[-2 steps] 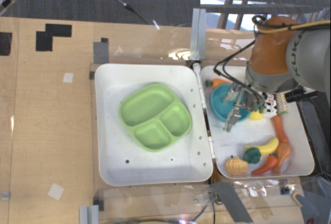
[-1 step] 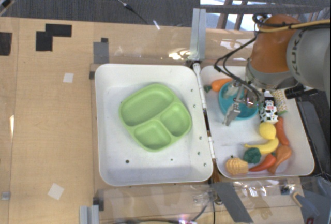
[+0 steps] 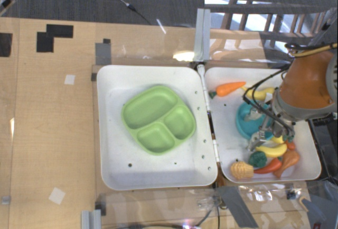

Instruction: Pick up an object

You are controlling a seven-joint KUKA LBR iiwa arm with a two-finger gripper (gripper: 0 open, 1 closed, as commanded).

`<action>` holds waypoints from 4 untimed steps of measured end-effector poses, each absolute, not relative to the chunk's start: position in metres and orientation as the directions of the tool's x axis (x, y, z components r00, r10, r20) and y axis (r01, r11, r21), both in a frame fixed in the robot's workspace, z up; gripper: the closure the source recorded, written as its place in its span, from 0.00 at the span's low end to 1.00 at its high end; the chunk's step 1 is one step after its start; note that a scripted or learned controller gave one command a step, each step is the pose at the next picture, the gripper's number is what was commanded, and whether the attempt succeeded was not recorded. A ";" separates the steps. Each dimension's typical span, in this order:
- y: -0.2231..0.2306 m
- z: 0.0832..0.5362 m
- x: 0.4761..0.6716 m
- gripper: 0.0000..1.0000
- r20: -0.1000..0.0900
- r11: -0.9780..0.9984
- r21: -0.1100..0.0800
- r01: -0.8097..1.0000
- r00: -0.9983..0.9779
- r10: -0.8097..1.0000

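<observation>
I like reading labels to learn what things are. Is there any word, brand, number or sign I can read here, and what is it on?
None: no readable text on the green three-compartment plastic plate, the two shallow white bins, or the toy food.
Black square shapes on the wooden bench: a pattern, not letters.

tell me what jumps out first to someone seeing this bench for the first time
The green divided plate stands out first, lying alone in the left bin. Next comes the arm's orange band over the right bin, with the gripper down among bright toy foods: a carrot at the back, a banana and a teal bowl nearer the front.
</observation>
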State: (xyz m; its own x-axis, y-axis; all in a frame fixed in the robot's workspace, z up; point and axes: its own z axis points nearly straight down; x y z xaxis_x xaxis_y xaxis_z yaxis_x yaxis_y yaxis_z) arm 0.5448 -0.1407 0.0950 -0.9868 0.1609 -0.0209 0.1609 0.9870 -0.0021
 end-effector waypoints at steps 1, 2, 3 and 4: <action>-0.095 0.095 0.540 0.00 -0.028 0.998 -0.003 0.068 -0.997 0.068; -0.097 0.091 0.638 0.00 0.056 0.966 -0.018 0.259 -0.964 0.259; -0.185 0.091 0.578 0.00 -0.016 0.940 0.001 0.341 -0.940 0.341; -0.178 0.106 0.581 1.00 -0.015 0.944 0.007 0.329 -0.944 0.329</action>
State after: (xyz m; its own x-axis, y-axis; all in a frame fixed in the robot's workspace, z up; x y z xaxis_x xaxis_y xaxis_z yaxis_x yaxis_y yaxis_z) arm 0.5810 -0.1777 0.1056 -0.9441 0.3292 -0.0148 0.3291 0.9443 0.0070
